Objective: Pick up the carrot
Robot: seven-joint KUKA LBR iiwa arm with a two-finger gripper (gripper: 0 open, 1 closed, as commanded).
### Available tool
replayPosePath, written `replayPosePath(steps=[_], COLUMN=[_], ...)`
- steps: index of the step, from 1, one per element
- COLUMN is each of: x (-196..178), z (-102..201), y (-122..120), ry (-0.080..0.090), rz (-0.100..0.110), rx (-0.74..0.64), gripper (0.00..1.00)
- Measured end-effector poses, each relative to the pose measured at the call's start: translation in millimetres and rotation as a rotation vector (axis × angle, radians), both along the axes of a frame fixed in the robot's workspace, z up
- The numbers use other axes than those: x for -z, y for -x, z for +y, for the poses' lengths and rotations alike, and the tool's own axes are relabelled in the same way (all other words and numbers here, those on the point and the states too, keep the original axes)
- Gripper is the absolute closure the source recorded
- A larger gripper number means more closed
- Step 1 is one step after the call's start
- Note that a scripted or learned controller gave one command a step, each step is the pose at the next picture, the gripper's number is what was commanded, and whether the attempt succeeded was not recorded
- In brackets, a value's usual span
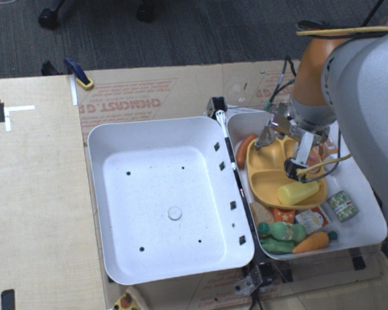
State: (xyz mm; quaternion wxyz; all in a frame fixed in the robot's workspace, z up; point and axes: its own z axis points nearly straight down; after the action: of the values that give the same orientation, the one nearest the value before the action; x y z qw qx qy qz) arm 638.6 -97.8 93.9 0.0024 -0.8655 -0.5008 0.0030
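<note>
**Claw over the dish, carrot at the near rim**

The left bin plays no part here; everything I need sits crowded in the right bin. There the claw hangs over the far side of the yellow dish, and from this slant I cannot tell whether it is spread or pressed together. The carrot lies flat along the bin's near wall, just beside a green toy and well apart from the claw, so I judge the reach is not lined up yet.
</note>
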Motion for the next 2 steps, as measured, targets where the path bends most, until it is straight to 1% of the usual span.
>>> replayPosePath(steps=[1, 2], x=[0.2, -9.5], z=[1.9, -5.0], y=[3.0, 3.6], ry=[0.000, 0.015], rz=[-0.006, -0.005], rx=[0.061, 0.060], gripper=[0.00, 1.00])
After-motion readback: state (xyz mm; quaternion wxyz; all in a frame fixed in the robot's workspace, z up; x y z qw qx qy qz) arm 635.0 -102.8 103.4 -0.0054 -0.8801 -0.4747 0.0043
